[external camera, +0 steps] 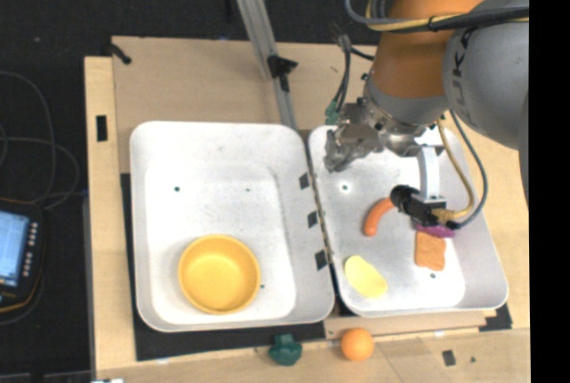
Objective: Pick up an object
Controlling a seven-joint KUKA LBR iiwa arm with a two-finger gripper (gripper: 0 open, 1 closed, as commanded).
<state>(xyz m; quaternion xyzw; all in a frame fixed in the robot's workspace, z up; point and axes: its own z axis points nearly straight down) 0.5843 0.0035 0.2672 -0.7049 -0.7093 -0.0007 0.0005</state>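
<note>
My gripper (342, 151) hangs over the far left corner of the right bin (481, 283), close to the divider between the two bins. Nothing shows in its grasp. In that bin lie a small orange sausage-shaped piece (377, 216), an orange rectangular block (430, 252) and a pale yellow oval piece (365, 276). All of them sit nearer the front than the gripper. A yellow bowl (219, 272) rests in the front part of the left bin (160, 158).
The arm's orange band and grey body fill the space above the right bin's far side. A black cable end (415, 202) hangs beside the sausage-shaped piece. An orange ball (356, 344) and a green item (285, 351) lie on the bench before the bins. A metal rail (258, 25) slants behind them.
</note>
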